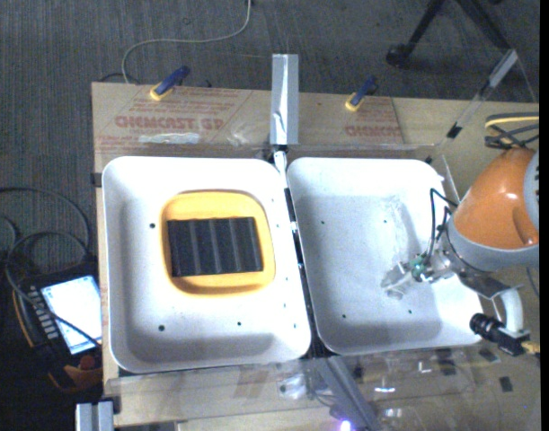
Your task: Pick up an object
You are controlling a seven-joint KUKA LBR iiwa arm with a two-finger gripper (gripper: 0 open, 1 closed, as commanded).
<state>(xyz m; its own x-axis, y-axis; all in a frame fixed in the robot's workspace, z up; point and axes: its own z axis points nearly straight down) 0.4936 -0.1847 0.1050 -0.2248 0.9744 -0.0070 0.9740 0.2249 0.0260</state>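
Observation:
A yellow rounded-rectangle object (pixel 218 243) with a dark ribbed panel in its middle lies flat in the left bin (pixel 130 330). My gripper (pixel 402 279) hangs low over the right bin (pixel 346 214), near that bin's right side and far from the yellow object. It looks small and blurred against the white floor. I see nothing held in it. The grey arm with its orange band (pixel 499 214) comes in from the right above the bin's right wall.
A narrow divider (pixel 292 232) separates the two bins. A brown board (pixel 211 115) with two blue-and-yellow clamps lies behind them. Cables and a tablet (pixel 67 308) sit on the floor to the left. Chair legs stand at the top right.

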